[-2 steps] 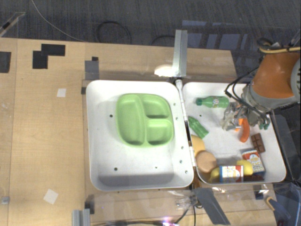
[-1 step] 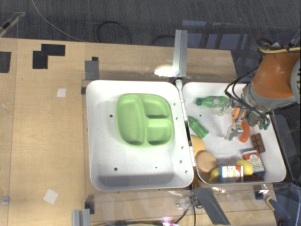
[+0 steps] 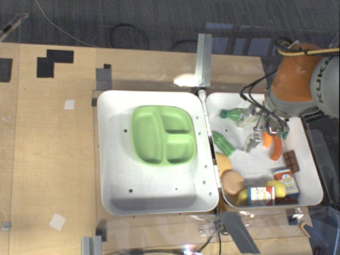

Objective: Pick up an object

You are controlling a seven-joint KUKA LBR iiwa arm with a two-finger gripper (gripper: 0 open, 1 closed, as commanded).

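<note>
Gripper (image 3: 262, 137) hung low over the right bin (image 3: 313, 193), fingers spread and holding nothing — likely poised to choose; orange carrot (image 3: 275, 149) lay just beside it toward the right wall, other items crowded the bin's near edge.

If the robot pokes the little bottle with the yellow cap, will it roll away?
Probably a little. The bottle lies on its side and looks round, so it could roll. But it's wedged in the right bin corner between the potato-like lump and a small carton, so it likely won't travel far.
</note>
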